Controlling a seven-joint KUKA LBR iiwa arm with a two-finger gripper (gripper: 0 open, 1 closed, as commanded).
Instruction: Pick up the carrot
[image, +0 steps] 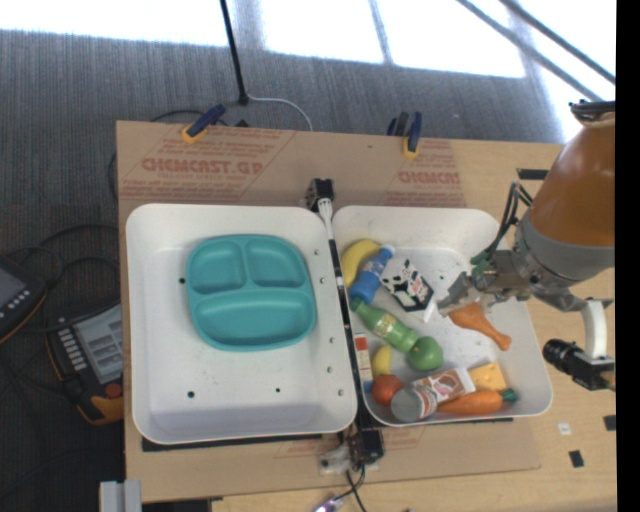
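Look at the right bin (420, 212), right of the middle of the frame. Your carrot (470, 403) lies flat along the bin's bottom wall, in the lower right part. A red and white packet (445, 385) lies just beside it and a yellow block (487, 376) sits just above it, so it looks a bit boxed in.

The gripper (468, 288) hangs higher up, near the bin's right side, right next to a different orange toy (482, 326). I cannot tell if the gripper is spread apart or pressed together.

I think you need to go down the frame to reach the carrot. Mind that the other orange toy doesn't fool you.
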